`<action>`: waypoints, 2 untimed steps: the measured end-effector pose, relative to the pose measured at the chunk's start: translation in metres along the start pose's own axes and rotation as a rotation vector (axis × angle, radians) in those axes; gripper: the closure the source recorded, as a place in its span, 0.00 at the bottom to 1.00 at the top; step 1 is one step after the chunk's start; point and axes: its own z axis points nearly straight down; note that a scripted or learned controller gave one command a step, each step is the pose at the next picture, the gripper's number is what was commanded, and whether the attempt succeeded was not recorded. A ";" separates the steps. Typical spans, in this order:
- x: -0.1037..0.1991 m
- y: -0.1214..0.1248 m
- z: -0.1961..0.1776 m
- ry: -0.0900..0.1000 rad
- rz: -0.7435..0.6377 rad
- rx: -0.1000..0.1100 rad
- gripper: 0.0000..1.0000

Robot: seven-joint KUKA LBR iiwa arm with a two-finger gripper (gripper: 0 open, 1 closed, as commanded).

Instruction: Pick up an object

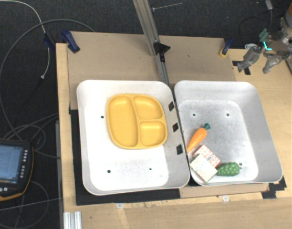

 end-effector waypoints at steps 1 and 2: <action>-0.002 -0.004 0.043 0.001 0.001 0.004 0.00; -0.005 0.004 0.092 0.002 0.001 0.005 0.00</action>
